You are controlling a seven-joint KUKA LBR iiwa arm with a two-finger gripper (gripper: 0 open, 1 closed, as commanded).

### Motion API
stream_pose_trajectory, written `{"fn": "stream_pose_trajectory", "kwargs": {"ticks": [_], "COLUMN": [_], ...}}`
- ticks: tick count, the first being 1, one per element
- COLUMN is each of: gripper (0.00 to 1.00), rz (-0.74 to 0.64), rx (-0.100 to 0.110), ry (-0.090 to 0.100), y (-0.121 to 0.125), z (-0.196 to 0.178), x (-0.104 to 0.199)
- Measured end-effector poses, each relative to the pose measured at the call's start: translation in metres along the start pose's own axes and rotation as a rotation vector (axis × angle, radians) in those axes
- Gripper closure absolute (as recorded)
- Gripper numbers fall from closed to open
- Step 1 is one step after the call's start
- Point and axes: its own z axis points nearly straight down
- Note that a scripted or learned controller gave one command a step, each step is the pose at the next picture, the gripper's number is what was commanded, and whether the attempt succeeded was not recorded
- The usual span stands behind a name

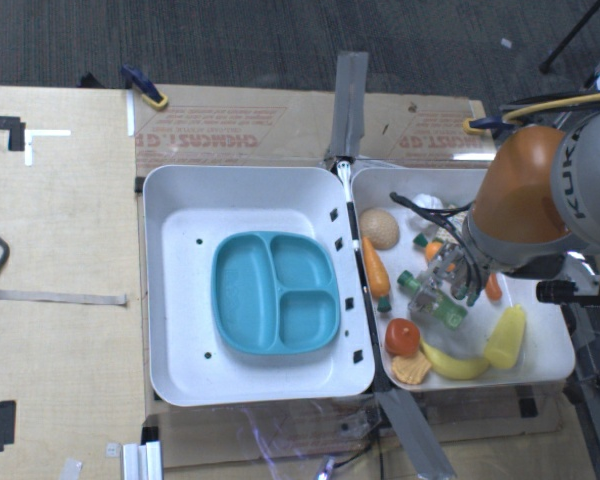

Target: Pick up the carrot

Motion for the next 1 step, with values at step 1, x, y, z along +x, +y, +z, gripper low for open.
{"fn": "stream_pose_trajectory", "kwargs": {"ticks": [1], "gripper": [0.00], "rz": [-0.001], "rx": [0.000], "ry": [0.000], "y": [0.0001], "z": [0.0001], "x": [0.0002]}}
